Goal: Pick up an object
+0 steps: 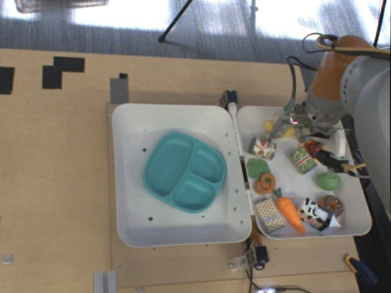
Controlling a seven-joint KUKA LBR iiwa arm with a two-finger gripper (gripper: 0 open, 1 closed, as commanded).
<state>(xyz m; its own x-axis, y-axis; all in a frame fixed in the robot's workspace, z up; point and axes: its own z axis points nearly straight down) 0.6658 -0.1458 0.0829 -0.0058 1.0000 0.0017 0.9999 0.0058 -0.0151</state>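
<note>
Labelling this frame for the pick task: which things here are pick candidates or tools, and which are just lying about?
In the job:
- pincer, over the right bin
- carrot
- green ball
- doughnut
- cow-print carton
- small yellow piece

Lying about:
- teal divided plate, alone in the left bin
- black tape patches on the bench
- tripod leg, behind the bench

Both shallow white plastic bins (pixel 122 163) on the pale wooden bench (pixel 55 182) are viewed from one fixed camera, set high and angled downward at moderate range.
</note>
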